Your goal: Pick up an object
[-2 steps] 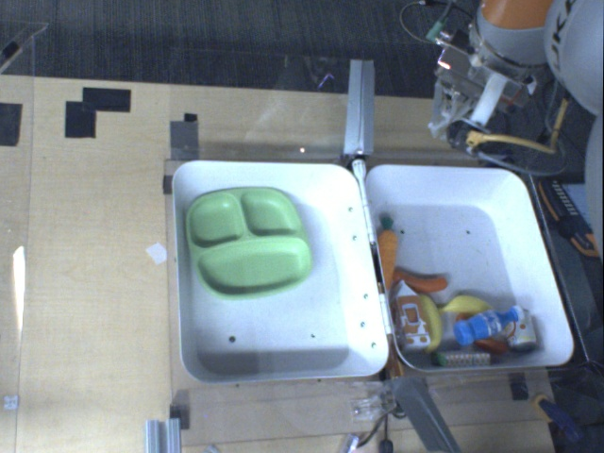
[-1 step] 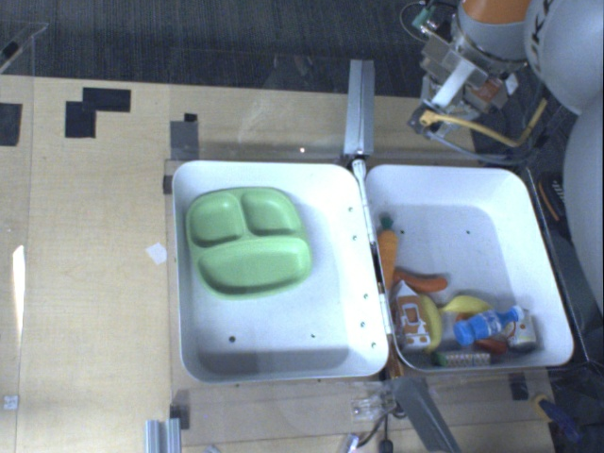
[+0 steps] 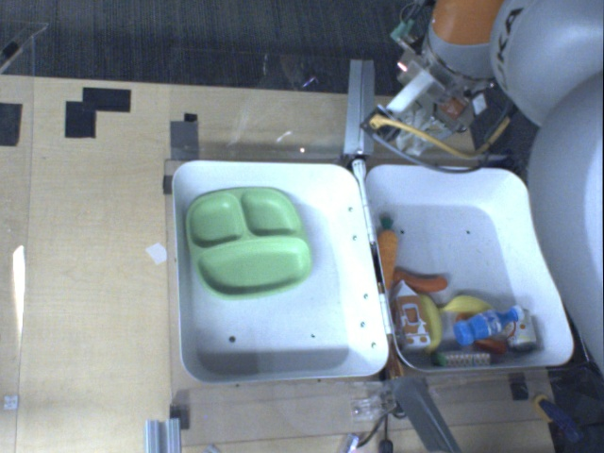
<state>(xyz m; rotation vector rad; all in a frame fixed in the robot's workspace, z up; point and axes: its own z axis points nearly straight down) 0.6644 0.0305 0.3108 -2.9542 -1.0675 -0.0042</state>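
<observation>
Your gripper point(image 3: 429, 111) hangs at one o'clock, its state indiscernible; the carrot point(image 3: 388, 250) and bottle point(image 3: 486, 328) crowd the right bin's point(image 3: 510, 196) near corner, presumably dumped.

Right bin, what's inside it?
The right bin holds a pile in its near corner: a carrot, a banana, a blue bottle, a small carton and a red sausage-like piece. What lies underneath the pile is covered.
</observation>
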